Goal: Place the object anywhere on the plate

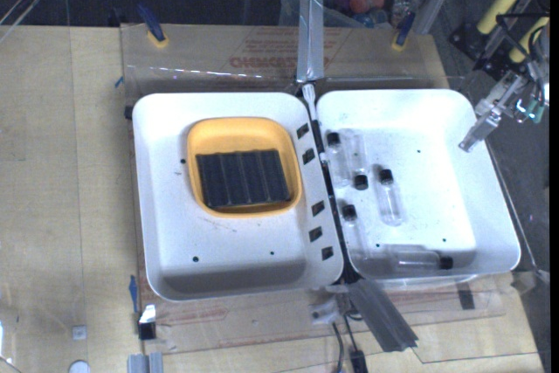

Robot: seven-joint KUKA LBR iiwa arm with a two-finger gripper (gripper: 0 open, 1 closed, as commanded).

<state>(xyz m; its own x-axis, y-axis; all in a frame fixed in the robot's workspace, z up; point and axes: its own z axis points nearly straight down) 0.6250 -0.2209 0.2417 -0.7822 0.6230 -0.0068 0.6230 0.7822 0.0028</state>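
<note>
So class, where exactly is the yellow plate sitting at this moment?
The yellow plate lies in the left white bin, toward its back, with a dark ribbed block resting on it.

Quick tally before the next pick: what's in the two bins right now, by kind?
Clear vials with black caps: 4, in the right bin
Yellow plate: 1, in the left bin
Dark ridged block: 1, lying on the plate
Total: 6
</note>
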